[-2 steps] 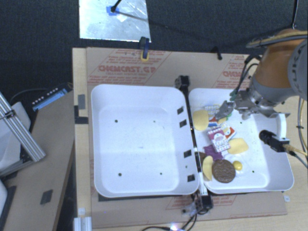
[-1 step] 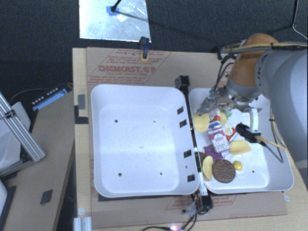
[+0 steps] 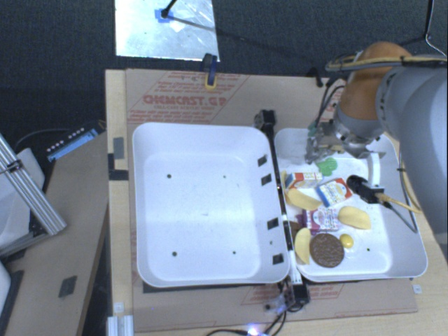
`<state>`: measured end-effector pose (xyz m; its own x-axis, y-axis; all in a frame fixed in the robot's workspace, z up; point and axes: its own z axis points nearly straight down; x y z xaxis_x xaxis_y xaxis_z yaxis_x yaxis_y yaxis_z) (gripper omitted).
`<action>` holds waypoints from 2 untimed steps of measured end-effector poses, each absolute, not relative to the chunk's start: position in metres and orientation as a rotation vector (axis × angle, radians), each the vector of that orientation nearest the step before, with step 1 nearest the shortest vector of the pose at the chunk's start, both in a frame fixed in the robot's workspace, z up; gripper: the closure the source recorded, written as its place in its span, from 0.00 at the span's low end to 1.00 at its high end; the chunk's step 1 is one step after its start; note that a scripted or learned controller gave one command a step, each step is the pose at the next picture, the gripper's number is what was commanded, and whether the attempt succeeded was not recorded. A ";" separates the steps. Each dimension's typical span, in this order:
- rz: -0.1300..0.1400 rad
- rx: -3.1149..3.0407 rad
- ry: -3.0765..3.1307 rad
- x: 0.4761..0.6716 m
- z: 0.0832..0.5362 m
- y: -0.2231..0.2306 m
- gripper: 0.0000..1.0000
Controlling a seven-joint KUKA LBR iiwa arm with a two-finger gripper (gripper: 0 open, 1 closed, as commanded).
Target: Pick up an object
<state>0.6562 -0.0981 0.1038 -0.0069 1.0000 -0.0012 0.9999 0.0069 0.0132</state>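
Round brown disc (image 3: 327,250) nearest cam, small green obj (image 3: 326,165) just beside two-finger gripper (image 3: 318,148), grip state can't tell; best descend centred, vertical.

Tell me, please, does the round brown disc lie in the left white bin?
No, the round brown disc lies in the right white bin, beside a yellow banana-shaped piece.

Single fixed camera above bench (image 3: 175,89) — slanted downward, mid-distance, both bins (image 3: 203,257) framed.
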 end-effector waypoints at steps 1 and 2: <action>0.027 2.197 2.229 0.667 0.250 -0.005 1.00; 0.021 2.198 2.240 0.669 0.320 0.134 1.00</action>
